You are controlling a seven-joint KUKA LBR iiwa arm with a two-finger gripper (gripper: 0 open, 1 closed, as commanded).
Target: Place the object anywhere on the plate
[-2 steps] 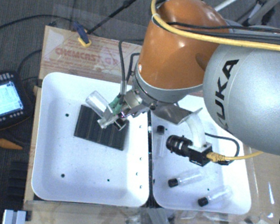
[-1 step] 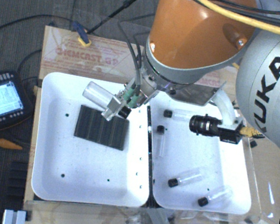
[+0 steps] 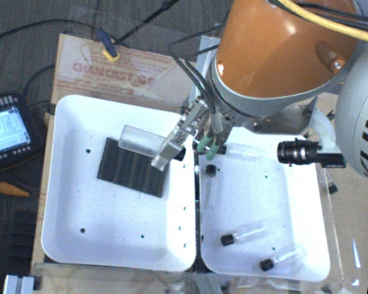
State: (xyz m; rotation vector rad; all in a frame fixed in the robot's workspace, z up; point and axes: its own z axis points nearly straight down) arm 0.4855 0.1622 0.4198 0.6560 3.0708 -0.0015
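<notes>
Claw [image 3: 169, 149]: you can see it closed on a clear vial [image 3: 141, 140], held over the dark plate's [image 3: 131, 169] upper edge in the left bin [image 3: 57, 226]. Right of the claw, three more vials [image 3: 243, 232] lie in the right bin [image 3: 312, 260].

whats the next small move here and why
Probably lower a little and let go: the gripper carries a clear vial at its fingers, right over the dark plate in the left bin, so the drop should land on it.
</notes>
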